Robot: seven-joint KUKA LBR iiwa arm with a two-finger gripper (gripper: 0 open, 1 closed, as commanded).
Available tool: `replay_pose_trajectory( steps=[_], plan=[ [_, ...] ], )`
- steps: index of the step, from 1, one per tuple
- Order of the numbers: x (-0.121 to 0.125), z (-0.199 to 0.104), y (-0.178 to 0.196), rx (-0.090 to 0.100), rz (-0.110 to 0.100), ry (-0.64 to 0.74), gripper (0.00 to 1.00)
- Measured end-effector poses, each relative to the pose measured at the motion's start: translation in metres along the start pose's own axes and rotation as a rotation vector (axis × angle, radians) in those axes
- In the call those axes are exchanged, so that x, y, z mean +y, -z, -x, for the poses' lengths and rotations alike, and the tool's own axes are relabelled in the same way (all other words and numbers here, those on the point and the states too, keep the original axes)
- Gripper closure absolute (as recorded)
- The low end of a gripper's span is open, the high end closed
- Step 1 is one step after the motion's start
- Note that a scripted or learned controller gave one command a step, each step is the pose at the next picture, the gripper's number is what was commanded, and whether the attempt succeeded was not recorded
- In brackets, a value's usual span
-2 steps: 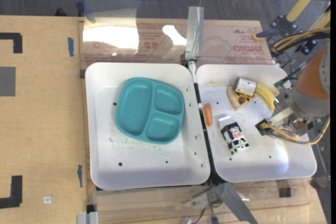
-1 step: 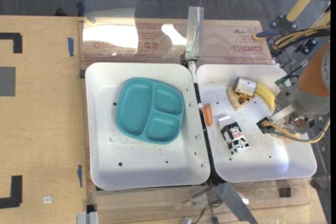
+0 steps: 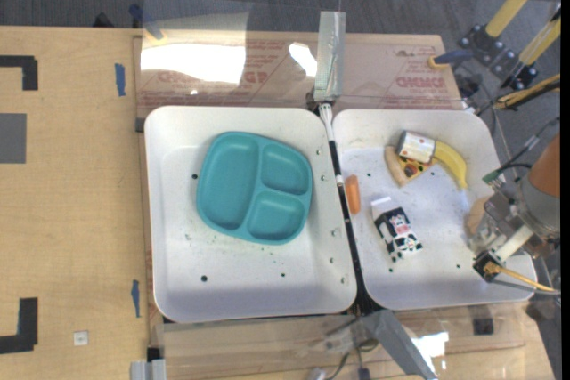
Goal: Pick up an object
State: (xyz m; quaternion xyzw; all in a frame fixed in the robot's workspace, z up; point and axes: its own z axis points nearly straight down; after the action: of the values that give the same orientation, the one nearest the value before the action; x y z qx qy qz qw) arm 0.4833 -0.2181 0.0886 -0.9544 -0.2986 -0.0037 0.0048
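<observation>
- Grey metal gripper (image 3: 492, 246) with blocky, pale fingers
- Orange band (image 3: 545, 166) above the wrist
- Thin yellow cable (image 3: 521, 279) trailing off the tip

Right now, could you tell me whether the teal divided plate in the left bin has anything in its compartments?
Empty. The teal divided plate lies flat in the left bin, and all three compartments show bare teal surface.

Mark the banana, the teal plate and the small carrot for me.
banana (image 3: 451, 163): camera view, middle of its yellow curve.
teal plate (image 3: 255, 189): camera view, the ridge where its compartments meet.
small carrot (image 3: 354, 194): camera view, middle of its orange body.
</observation>
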Motion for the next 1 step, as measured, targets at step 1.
replay_pose_trajectory(
  steps=[1],
  plan=[
    [-0.0005, -0.0013, 0.0099, 0.001, 0.0, 0.0, 1.0]
  ],
)
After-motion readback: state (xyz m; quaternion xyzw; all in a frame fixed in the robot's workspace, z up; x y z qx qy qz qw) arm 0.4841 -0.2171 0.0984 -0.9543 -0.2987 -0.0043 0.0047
